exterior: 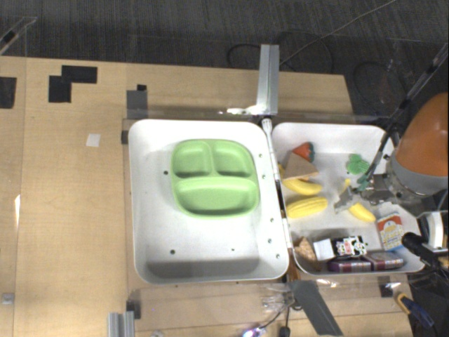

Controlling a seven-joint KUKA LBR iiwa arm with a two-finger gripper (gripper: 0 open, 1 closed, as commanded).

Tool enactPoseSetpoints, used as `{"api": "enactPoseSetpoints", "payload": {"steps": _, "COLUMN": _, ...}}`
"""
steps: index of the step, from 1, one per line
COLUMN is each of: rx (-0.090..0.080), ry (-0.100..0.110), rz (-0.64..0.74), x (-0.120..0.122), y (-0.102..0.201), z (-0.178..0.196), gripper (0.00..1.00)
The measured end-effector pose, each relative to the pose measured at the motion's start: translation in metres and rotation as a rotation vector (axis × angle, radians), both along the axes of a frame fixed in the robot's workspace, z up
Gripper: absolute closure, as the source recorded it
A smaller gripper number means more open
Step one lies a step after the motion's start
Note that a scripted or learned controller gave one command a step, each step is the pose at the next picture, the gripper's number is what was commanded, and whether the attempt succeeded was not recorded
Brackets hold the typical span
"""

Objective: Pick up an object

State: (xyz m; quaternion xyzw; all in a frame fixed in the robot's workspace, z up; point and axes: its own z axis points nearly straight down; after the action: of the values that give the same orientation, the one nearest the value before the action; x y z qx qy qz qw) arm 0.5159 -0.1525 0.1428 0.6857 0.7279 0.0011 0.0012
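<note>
**Arm low over the right bin, among toy food**

Seen from above at a slant: a pale wooden bench (63, 209) with black marks near its far left, backed by dark grey carpet (175, 12) with thin cables trailing across. Two shallow white bins side by side, divided by a metal post (269, 76) at the far edge.

In the left bin (147, 244): a green divided plate (214, 176), three compartments, lying flat toward the far side.

In the right bin (330, 135): a jumble of small things. Near the far left corner, a strawberry (304, 150) touching a brown wedge (298, 167). Below those, a banana (303, 186) and a corn cob (307, 207), close together. Toward the far right, a green leafy piece (358, 164). Along the near wall, a small black-and-white box (349, 246), a dark purple packet (366, 262) and a small red-and-white carton (390, 230).

Reaching in from the right: the grey arm with its orange band (424, 142), wrist low over the right half of that bin. Gripper (349, 196) pointing left, metal fingers (344, 201) blurred and small; cannot tell whether apart or together, and nothing plainly clamped between them. Just beside the tips, on the near side, a small yellow piece (363, 213) lying on the bin floor; touching or not, cannot tell. Corn cob a little to the left of the tips, leafy piece just beyond them.
</note>
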Motion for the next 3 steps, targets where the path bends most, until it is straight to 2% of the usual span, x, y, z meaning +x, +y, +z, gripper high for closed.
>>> {"api": "enactPoseSetpoints", "payload": {"steps": 1, "rx": -0.002, "ry": -0.008, "rz": 0.198, "x": 0.030, "y": -0.017, "z": -0.052, "gripper": 0.00}}
{"api": "enactPoseSetpoints", "payload": {"steps": 2, "rx": -0.002, "ry": -0.004, "rz": 0.205, "x": 0.061, "y": 0.001, "z": -0.003, "gripper": 0.00}}
{"api": "enactPoseSetpoints", "payload": {"steps": 3, "rx": -0.004, "ry": -0.010, "rz": 0.344, "x": 0.029, "y": -0.030, "z": -0.052, "gripper": 0.00}}
